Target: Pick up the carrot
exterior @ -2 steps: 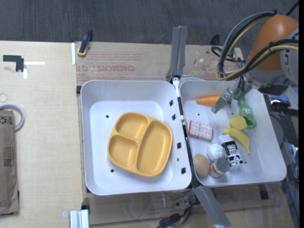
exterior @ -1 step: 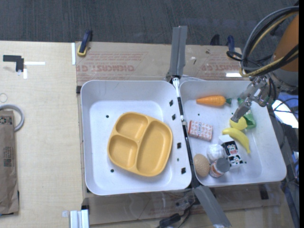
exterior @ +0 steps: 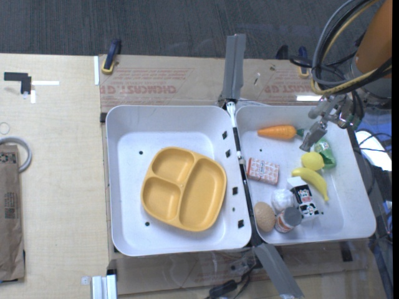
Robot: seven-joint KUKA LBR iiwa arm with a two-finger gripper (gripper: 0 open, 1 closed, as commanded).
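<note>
While the carrot (exterior: pixel 277 131) lies free on the floor of the right bin (exterior: pixel 355 229), toward its far side and just right of the divider between the two bins, the task looks to be at the approach step, with no grasp made. It rests lengthwise left to right, its green top pointing right toward the gripper (exterior: pixel 313 136). The gripper hangs above the bin's far right part, just beside that green end, and whether it is spread or pressed together cannot be told from this slanted view; nothing shows pinched in it.

Nearer in the same bin sit a small red and white box (exterior: pixel 263 170), a lemon (exterior: pixel 312 161) against something green (exterior: pixel 326 154), a banana (exterior: pixel 313 182), a little carton (exterior: pixel 303 201), an egg-brown ball (exterior: pixel 264 216) and a small can (exterior: pixel 288 219). The left bin (exterior: pixel 118 185) bears a yellow sectioned plate (exterior: pixel 184 189).

By my judgement the next move calls for a short shift left, so the gripper centres over the orange body instead of the leafy tip, then a turn to close across the carrot's narrow width, then a straight descent. The carrot stands apart from its neighbours, so crowding should be little trouble; rolling might be.
</note>
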